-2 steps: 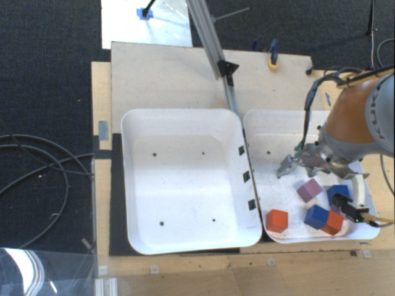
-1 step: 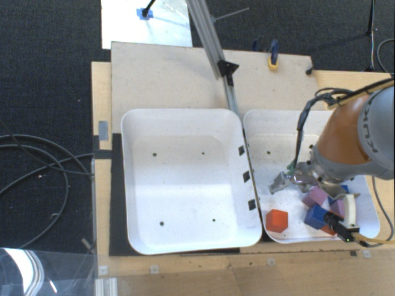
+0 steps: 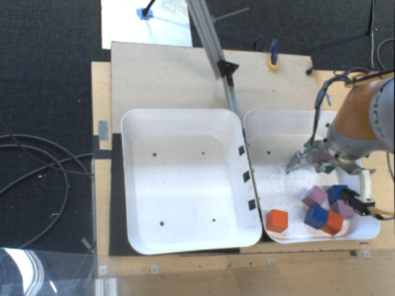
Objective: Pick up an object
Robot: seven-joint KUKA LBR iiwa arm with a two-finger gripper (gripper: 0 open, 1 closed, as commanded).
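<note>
Blocks, matte cubes in orange (image 3: 277,220), purple (image 3: 315,197) and blue (image 3: 316,216), lay in the right bin (image 3: 265,134); the metal gripper (image 3: 299,161) hung spread above, gripping nothing.

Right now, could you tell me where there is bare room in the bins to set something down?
The left bin has open floor wall to wall. In the right bin, the far half is free up to the gripper. The near right corner is crowded: orange block, purple block, blue block.
</note>
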